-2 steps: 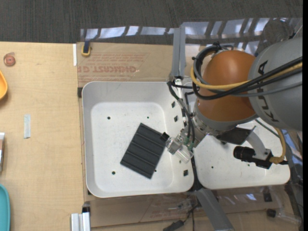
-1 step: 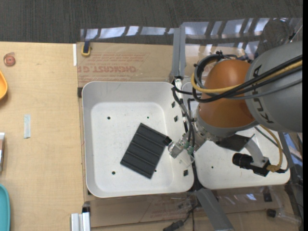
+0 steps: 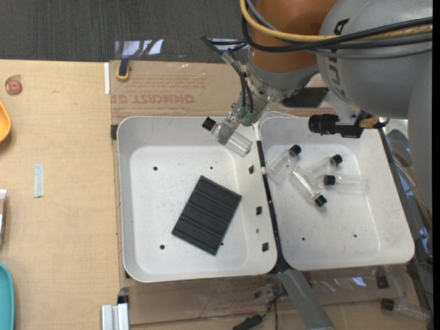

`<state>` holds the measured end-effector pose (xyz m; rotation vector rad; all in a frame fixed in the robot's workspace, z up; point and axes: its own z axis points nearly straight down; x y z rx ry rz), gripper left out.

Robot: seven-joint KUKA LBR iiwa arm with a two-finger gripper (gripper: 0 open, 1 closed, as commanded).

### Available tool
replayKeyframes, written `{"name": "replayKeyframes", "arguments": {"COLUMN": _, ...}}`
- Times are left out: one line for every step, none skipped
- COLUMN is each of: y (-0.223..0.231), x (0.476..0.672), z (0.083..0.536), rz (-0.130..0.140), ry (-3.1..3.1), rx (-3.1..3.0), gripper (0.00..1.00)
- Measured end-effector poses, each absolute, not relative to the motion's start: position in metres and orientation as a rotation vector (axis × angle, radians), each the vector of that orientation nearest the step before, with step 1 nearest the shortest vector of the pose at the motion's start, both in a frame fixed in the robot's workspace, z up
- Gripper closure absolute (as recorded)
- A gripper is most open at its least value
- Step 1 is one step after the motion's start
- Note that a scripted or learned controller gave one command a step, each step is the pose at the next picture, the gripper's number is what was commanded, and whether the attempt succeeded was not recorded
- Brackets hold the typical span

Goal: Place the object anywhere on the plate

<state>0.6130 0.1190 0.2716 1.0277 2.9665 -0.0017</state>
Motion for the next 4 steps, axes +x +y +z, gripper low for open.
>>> {"name": "replayKeyframes", "arguments": {"y": 0.16, "x": 0.642, "z": 0.234, "rz": -0.004, "ry": 2.776, "rx": 1.469, "gripper": 1.0}}
{"name": "replayKeyframes", "arguments": {"y": 0.109, "x": 0.66, "z": 0.241, "rz": -0.002, "ry": 2.998, "rx": 0.931, "gripper": 1.0}}
{"name": "replayKeyframes", "arguments": {"y": 0.09, "x": 0.64, "z": 0.191, "rz": -0.003, "ry": 2.935, "rx": 1.122, "gripper": 1.0}}
{"name": "replayKeyframes", "arguments": {"y": 0.075, "x": 0.647, "z": 0.192, "rz": 0.001, "ry": 3.129, "rx": 0.248, "gripper": 1.0}}
